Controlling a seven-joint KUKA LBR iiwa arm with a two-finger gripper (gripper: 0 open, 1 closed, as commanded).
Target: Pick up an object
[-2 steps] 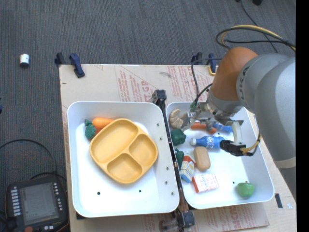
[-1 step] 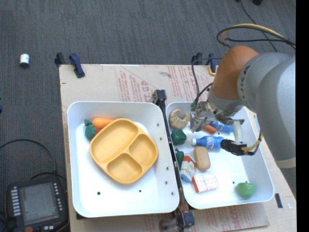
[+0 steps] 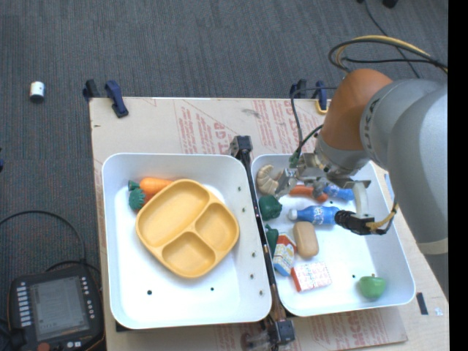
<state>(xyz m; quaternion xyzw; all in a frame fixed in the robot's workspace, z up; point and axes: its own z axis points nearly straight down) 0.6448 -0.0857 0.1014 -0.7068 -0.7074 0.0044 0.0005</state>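
Nearest the camera, at the bottom left on the floor: a dark teach pendant (image 3: pixel 50 306) with a grey screen. On the bench (image 3: pixel 175 123), two white bins side by side. In the left bin (image 3: pixel 117 269), a yellow divided plate (image 3: pixel 188 227) across the middle, a toy carrot (image 3: pixel 150 185) tucked against its upper-left edge; bare white floor along the bottom and right wall. More crowded in the right bin (image 3: pixel 395 269): a green apple (image 3: pixel 371 287) near the lower-right corner, a red-and-white box (image 3: pixel 311 276) beside it to the left, a tan bread roll (image 3: pixel 305 240), a small carton (image 3: pixel 284 255) against the left wall, a blue-labelled bottle (image 3: pixel 316 214) lying flat — open room only around the lower right. Above the bin's upper half, the claw (image 3: pixel 311 172), just above the bottle and apart from it, with a beige toy (image 3: pixel 268 178) just to its left. Fingers hard to make out; whether clenched or released — cannot tell. Reaching in from the right, the grey arm, orange band (image 3: pixel 355 112) above the wrist, wrist angled down and leftward.
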